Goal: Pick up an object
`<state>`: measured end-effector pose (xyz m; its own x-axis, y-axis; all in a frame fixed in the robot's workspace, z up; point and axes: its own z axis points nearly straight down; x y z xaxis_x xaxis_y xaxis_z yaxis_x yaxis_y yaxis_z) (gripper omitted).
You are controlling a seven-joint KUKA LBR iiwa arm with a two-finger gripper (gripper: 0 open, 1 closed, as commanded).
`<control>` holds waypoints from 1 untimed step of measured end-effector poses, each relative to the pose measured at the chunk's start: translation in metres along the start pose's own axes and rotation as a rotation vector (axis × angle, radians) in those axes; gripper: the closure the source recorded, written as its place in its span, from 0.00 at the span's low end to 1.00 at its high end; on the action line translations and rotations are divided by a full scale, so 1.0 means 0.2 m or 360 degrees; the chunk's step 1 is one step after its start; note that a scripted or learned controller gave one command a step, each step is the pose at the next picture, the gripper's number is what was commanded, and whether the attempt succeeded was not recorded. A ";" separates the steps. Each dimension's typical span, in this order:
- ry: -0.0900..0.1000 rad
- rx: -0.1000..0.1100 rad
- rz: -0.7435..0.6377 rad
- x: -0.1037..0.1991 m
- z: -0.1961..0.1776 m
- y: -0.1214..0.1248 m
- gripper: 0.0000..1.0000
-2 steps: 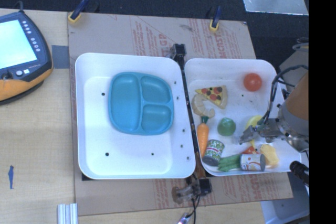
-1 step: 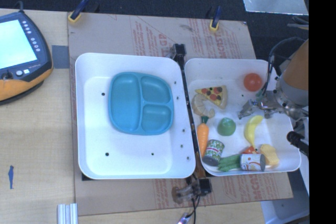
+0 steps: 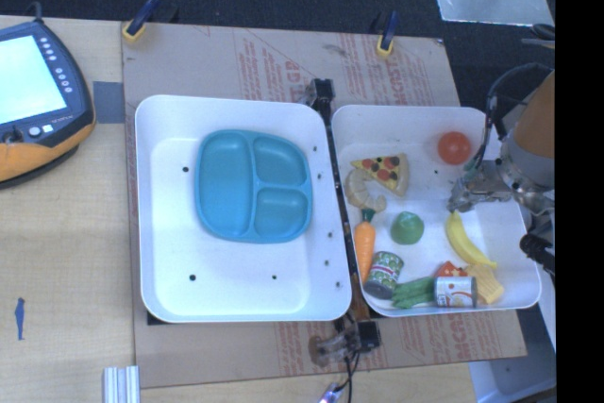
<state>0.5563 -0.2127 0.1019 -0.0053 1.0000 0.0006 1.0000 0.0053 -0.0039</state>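
Banana (image 3: 467, 242) lies in the right bin (image 3: 429, 120), long axis running far-left to near-right; jaws (image 3: 469, 194) hover just beyond its far end, their spread unreadable.

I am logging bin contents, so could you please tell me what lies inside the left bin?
The left bin holds a blue divided plate with three compartments, lying flat. Whatever bin floor lies under the plate is covered.

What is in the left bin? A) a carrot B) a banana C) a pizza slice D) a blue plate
D: the blue plate lies alone in the left bin, while the food toys sit in the right bin.
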 end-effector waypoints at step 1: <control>0.0000 0.0000 0.0000 0.00 0.00 0.00 0.00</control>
<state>0.5563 -0.2126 0.1018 -0.0056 1.0000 0.0006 1.0000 0.0056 -0.0041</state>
